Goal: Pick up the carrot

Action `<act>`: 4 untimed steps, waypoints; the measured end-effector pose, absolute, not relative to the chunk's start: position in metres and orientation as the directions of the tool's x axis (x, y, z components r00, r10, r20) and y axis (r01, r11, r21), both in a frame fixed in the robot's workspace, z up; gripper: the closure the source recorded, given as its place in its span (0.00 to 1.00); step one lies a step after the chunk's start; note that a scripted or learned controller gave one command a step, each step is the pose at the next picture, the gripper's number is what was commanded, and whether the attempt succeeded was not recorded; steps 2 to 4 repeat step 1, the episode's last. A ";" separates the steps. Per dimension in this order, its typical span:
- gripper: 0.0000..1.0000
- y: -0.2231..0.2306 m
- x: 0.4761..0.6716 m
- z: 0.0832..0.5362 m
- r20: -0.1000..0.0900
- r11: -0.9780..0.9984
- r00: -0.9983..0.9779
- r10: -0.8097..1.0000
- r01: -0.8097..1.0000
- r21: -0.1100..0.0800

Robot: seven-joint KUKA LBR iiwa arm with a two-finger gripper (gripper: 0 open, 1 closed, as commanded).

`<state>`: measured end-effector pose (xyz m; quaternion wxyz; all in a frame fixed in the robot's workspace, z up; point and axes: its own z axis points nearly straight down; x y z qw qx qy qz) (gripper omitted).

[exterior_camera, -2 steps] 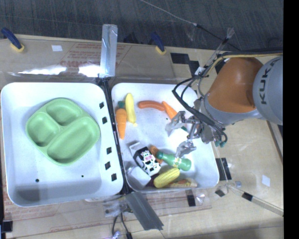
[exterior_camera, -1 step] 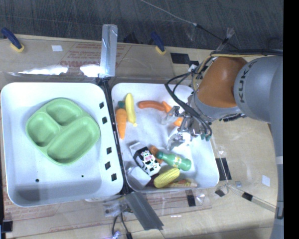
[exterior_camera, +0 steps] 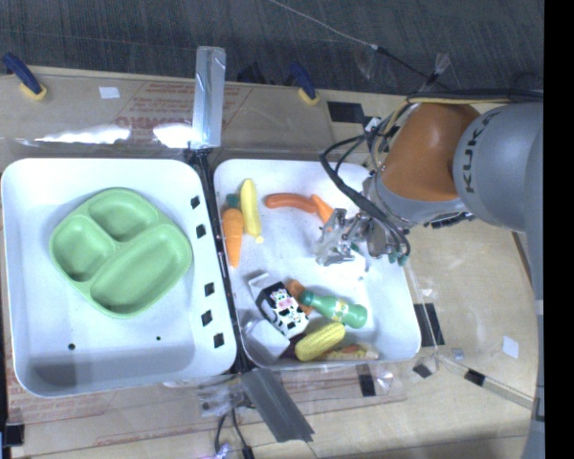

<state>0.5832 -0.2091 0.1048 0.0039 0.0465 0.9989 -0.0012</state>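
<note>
The carrot (exterior_camera: 232, 233) is orange with a green top and lies along the left wall of the right bin (exterior_camera: 402, 299). My gripper (exterior_camera: 336, 245) hangs over the right middle of that bin, well to the right of the carrot and apart from it. Its metal fingers point down toward the bin floor, with nothing visible between them. The grey arm with its orange band (exterior_camera: 426, 156) reaches in from the right.
A yellow banana-like piece (exterior_camera: 251, 208) lies beside the carrot. An orange-red curved piece (exterior_camera: 297, 202) sits at the bin's back. A cow-patterned toy (exterior_camera: 282, 309), a green bottle (exterior_camera: 335, 308) and a yellow corn-like item (exterior_camera: 319, 341) crowd the front. The left bin holds a green divided plate (exterior_camera: 121, 250).
</note>
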 end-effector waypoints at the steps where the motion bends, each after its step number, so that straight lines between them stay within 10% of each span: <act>1: 1.00 -0.159 0.608 0.194 -0.009 0.971 -0.971 0.240 0.240 0.001; 4: 1.00 -0.159 0.608 0.194 -0.009 0.971 -0.971 0.240 0.240 0.001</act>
